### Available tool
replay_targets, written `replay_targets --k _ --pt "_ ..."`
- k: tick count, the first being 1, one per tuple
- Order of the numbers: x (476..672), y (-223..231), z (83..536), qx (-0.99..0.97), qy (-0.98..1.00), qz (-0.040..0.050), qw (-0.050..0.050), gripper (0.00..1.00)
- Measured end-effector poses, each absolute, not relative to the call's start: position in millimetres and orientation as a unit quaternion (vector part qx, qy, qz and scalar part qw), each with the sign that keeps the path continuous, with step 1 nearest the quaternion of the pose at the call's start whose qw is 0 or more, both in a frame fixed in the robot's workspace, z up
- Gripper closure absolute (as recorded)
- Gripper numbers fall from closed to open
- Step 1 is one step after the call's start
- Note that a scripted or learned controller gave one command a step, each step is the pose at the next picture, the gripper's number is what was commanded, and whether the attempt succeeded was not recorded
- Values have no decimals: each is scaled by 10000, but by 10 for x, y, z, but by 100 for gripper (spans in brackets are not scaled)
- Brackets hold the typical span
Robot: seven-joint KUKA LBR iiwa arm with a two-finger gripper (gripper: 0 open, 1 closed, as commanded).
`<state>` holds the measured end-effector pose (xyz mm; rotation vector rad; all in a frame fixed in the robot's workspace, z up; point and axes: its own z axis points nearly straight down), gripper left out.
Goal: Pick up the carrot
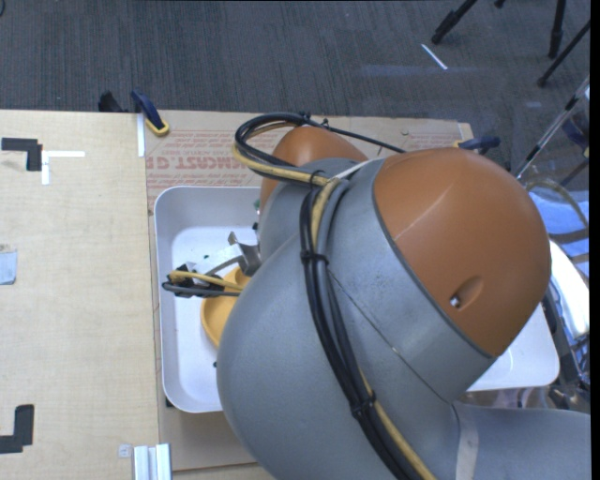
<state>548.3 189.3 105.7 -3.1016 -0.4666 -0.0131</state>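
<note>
Grey arm [375, 375], nearest the lens, hides most of the left bin [178, 375]. Gripper [242, 261] sits low inside; open or closed cannot be told. Orange-yellow shape [216, 321], possibly the carrot, lies just beside it. Risk: closing alongside it would miss.

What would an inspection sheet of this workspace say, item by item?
Surface: wooden bench bearing a white bin, largely covered by the grey arm.
Job's things: yellow-orange thing in the bin, half under the arm; cannot tell whether it is the carrot.
Clutter: blue-and-yellow clamp at the bench's far edge.
Grippers: gripper low over the bin, mostly hidden.
Cables: black and yellow cables running along the arm.
Surroundings: dark carpet, stand legs at top right.
</note>
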Motion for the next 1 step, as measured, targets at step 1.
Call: replay_targets --k 1 --pt "5060 2028 1069 -9444 -3272 -277 -145 100"
